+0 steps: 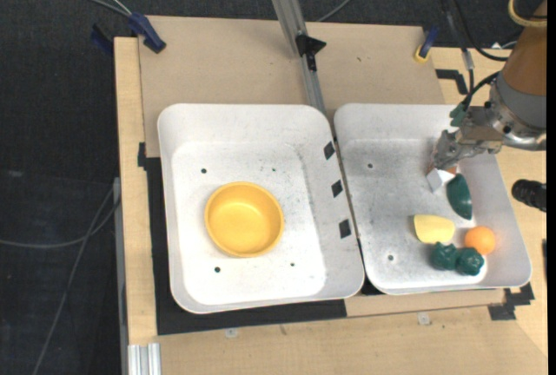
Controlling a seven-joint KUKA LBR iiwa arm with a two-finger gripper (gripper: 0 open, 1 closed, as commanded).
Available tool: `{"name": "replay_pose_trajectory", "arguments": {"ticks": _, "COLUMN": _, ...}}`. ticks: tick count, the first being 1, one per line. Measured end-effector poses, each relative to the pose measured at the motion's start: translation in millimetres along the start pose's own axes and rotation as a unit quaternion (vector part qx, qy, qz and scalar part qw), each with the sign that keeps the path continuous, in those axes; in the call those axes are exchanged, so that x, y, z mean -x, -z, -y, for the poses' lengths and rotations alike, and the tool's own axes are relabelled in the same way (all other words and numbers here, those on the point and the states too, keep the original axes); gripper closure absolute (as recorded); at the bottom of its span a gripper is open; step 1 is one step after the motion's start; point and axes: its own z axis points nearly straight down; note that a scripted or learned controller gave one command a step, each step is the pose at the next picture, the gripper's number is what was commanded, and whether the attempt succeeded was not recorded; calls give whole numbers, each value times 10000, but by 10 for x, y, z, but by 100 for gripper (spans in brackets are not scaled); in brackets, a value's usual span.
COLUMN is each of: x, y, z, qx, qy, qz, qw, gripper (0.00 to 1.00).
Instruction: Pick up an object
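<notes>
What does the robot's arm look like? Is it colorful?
A little! The arm comes in from the right side. It is mostly grey metal with a rounded orange-brown part higher up. Dark cables run alongside it. At its end sits a small grey gripper with two fingers.

A glossy plastic sheen is shown by the yellow bowl point(244, 218). Both white bins point(261, 126) appear matt and speckled. The bench point(217, 61) looks like smooth, pale wood.

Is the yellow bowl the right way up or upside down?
Right way up. The yellow bowl sits in the left bin with its open side facing up, and you can see down into its hollow inside, with nothing in it.
</notes>
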Motion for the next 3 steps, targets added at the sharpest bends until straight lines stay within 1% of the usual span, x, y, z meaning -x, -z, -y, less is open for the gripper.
{"name": "replay_pose_trajectory", "arguments": {"ticks": 1, "x": -570, "y": -94, "z": -94, "qx": -17, "qy": 12, "qz": -8, "qw": 10000, "gripper": 100}}
{"name": "replay_pose_trajectory", "arguments": {"ticks": 2, "x": -1128, "y": 21, "z": -156, "qx": 34, "qy": 12, "qz": 8, "qw": 10000, "gripper": 100}}
{"name": "replay_pose_trajectory", "arguments": {"ticks": 3, "x": -1746, "y": 96, "z": -270, "qx": 37, "qy": 11, "qz": 11, "qw": 10000, "gripper": 100}}
